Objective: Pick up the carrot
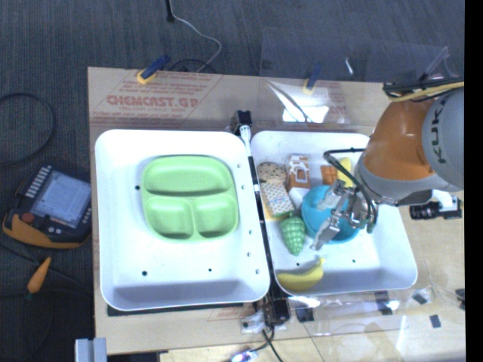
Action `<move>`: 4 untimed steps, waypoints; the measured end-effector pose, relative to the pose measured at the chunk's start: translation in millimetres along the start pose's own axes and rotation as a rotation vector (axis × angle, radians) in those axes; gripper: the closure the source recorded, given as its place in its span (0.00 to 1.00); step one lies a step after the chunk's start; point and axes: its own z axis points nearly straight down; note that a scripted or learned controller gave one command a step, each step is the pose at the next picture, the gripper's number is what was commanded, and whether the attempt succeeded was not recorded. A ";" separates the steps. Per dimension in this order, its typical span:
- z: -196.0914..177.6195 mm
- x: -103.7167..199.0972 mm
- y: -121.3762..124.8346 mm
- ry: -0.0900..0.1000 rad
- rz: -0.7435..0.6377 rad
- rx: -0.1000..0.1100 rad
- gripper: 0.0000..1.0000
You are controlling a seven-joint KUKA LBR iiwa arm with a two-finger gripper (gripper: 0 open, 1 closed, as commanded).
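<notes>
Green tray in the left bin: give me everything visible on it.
The green tray is a pale green, matte, plastic-looking divided plate with rounded corners: one long compartment along the far side and two smaller ones nearer the camera. All three look bare. It lies flat, roughly centred on the floor of the left bin, touching nothing else.

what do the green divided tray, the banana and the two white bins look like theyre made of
Green tray: probably moulded plastic, matte, with an even colour and soft rounded compartment edges.
Banana: looks like a plastic toy, smooth and uniformly yellow, though the view is too small to be sure.
White bins: seemingly thin formed plastic, slightly glossy, with rounded rims and bright glare near the right bin's top edge.
</notes>
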 end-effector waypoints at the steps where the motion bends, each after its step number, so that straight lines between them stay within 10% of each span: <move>1: -33.8 -94.8 -16.5 -0.018 -0.134 0.000 0.00; 3: -7.6 -44.0 20.9 -0.070 0.044 0.007 0.00; 4: -36.4 -124.1 -1.8 -0.020 -0.123 0.001 0.00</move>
